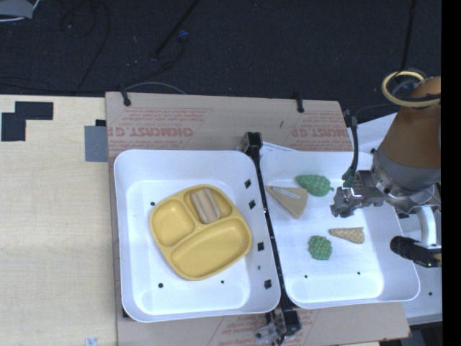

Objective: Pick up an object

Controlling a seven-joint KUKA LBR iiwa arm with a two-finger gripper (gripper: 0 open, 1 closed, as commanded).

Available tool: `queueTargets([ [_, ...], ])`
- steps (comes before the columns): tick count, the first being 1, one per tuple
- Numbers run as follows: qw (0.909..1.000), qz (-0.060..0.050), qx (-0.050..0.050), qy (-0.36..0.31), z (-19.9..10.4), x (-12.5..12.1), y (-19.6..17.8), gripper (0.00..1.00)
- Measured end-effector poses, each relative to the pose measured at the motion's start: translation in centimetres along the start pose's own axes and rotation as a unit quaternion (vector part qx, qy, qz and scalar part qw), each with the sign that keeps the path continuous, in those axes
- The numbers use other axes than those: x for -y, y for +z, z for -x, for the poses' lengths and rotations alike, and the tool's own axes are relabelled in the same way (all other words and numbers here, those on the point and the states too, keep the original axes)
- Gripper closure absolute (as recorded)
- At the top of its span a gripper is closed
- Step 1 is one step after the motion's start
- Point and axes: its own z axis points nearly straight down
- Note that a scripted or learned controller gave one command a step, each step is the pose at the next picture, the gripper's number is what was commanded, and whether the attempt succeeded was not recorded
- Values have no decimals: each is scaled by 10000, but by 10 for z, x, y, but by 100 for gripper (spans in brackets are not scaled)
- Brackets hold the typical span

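Two shallow white plastic bins sit side by side on a cardboard sheet on the bench – left bin (137, 193), right bin (360, 283). The grey arm with the orange band (410, 132) comes in over the right bin's far-right side.

Left bin: a yellow three-compartment plastic tray (184, 254) lies flat, slightly turned, with a tan bread-like piece (207, 206) in its upper-right compartment.

Right bin, by size:
- pale tan wedge, cheese-like (289, 200), upper left, near the divider
- green bumpy leafy piece (315, 184), just beside the wedge, toward the back
- green round knobbly piece, broccoli-like (320, 248), mid-bin
- small tan flat triangular chip (348, 234), right of the round green piece, apart from it

The two-finger gripper (343, 204) hangs low in the right bin, between the leafy green piece and the tan chip and close to both. Nothing visibly sits between its fingers. Whether they are spread or pressed together I cannot tell – the tips are dark and blurred against the wrist hardware.

Task progress: early. No object is lifted; all four right-bin items lie on the bin floor, and the tray is untouched. The likely target is probably the leafy green piece or the chip, being the nearest – which one I can't say. Left to do: settle over one item, close on it, raise it clear of the bin.
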Motion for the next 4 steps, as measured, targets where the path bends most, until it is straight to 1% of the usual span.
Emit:
queueTargets([
  [1, 10000, -10, -5, -5, -50, -1, 9, 100],
  [2, 10000, -12, -8, -18, -111, 2, 12, 100],
  [3, 10000, -7, -6, -23, -170, -1, 11, 100],
  [4, 10000, -4, -3, -20, -213, 9, 0, 100],
])
